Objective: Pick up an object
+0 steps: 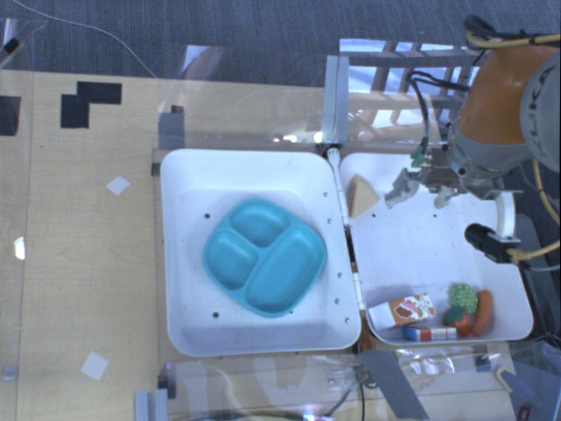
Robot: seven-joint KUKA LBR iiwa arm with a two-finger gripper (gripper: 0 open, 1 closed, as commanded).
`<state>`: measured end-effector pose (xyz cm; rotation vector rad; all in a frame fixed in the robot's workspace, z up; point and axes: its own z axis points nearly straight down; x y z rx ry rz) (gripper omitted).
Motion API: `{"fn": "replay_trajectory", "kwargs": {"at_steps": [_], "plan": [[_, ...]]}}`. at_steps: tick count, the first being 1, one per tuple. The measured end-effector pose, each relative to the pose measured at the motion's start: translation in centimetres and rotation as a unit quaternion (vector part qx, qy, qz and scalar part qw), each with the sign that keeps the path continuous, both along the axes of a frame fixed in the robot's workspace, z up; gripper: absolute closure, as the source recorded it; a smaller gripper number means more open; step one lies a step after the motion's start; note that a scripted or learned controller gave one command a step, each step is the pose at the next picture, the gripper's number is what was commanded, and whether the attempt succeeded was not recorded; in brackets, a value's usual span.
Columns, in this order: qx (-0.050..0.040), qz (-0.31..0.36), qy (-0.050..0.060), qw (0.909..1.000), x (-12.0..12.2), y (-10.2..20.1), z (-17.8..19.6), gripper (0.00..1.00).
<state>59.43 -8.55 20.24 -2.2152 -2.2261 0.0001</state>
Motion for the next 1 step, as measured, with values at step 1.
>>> {"fn": "replay_trajectory", "kwargs": {"at_steps": [1], "plan": [[-0.0001,-0.002,0.001,1.0000,-7.99,3.65,-2.07,0.00]]}}
